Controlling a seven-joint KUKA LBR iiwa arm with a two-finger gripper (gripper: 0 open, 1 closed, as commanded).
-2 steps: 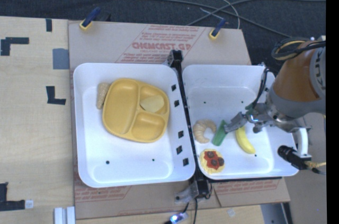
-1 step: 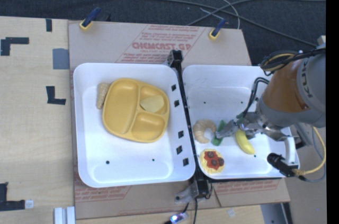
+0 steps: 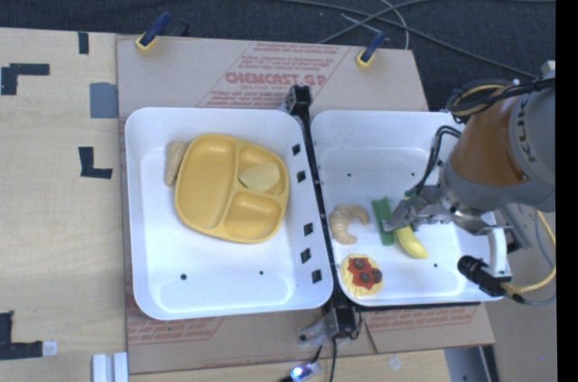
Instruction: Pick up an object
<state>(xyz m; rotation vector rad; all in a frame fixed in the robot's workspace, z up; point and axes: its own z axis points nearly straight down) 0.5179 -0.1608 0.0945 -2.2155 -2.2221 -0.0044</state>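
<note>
Banana (image 3: 412, 244) beside pincer (image 3: 403, 218); "CHEMCAST GP" on cardboard (image 3: 271, 75).

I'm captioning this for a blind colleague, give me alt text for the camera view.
The gripper is low in the right bin, over a banana and a green piece, beside a croissant and small pizza. The left bin holds a yellow divided plate.

yellow plate (image 3: 228, 191) | yellow banana (image 3: 412, 243) | green block (image 3: 383, 218) | white bins (image 3: 217, 299)
</note>
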